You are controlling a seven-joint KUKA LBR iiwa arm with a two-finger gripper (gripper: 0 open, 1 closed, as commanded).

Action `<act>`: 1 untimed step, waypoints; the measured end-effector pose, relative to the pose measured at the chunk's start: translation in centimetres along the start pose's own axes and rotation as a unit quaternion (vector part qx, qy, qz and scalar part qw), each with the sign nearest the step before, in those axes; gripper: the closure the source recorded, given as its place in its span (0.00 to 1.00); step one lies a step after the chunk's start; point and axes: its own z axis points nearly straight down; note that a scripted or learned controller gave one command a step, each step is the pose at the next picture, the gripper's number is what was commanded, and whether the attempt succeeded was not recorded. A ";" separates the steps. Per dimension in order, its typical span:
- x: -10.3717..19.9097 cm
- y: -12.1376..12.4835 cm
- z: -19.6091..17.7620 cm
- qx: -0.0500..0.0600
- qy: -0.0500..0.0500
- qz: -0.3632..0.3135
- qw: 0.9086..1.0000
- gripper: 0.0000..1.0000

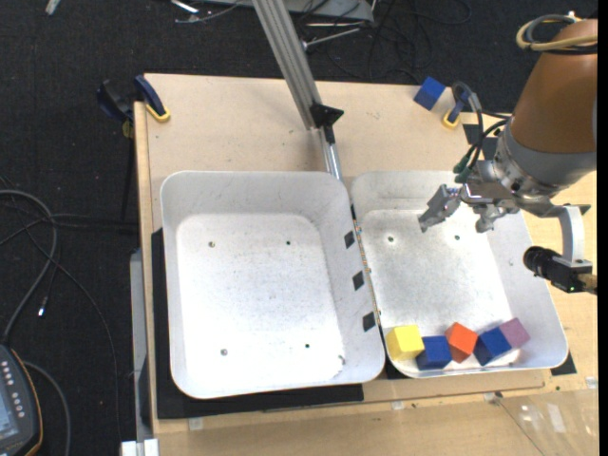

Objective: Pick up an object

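Note:
Several small blocks lie along the near edge of the right bin (380,198): a yellow block (405,340), a blue block (434,351), an orange block (462,339), a second blue block (493,344) and a purple block (514,332). My gripper (463,212) hangs over the far part of the right bin, well away from the blocks. Its two fingers (437,207) are spread apart with nothing between them.
The left bin (171,198) sits beside the right one. A blue block (430,92) rests on the bench at the back right, outside the bins. A metal pole (290,50) slants across the bench's far side. Clamps sit at the bench's far corners.

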 end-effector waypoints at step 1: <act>2.9 1.0 8.2 0.007 0.002 -0.004 1.000 0.00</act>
